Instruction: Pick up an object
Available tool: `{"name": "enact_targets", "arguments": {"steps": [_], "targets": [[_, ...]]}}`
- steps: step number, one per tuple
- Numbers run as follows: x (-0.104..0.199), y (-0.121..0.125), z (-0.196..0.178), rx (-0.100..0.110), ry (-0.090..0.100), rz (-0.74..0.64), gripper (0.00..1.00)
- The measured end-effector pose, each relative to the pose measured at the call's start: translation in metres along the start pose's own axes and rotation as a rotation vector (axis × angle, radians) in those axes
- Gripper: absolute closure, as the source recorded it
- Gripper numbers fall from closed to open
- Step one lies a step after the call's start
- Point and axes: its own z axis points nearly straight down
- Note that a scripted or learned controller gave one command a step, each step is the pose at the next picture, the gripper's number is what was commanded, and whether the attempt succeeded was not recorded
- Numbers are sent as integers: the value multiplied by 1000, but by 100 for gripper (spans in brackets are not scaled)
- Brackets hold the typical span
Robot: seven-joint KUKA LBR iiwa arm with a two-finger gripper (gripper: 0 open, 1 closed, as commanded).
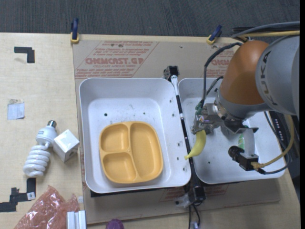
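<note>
A yellow banana (pixel 197 145) hangs at the left edge of the right bin (pixel 224 173). Its lower tip reaches over the wall between the two bins. My gripper (pixel 202 126) is directly above it, with the banana's upper end between the fingers, shut on it. The grey arm with its orange band (pixel 243 78) covers much of the right bin. A yellow divided plate (pixel 131 151) lies in the left bin (pixel 121 92).
A small green and white item (pixel 248 140) lies in the right bin, partly hidden by the arm. Left of the bins, on the bench, lie a spiral light bulb (pixel 38 151), a white cube (pixel 66 144) and a pink mesh bag (pixel 47 209).
</note>
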Motion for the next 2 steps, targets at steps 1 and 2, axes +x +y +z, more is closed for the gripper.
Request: {"name": "enact_targets", "arguments": {"steps": [1, 2], "targets": [[40, 49, 0, 0, -1, -1, 100], [67, 50, 0, 1, -1, -1, 100]]}}
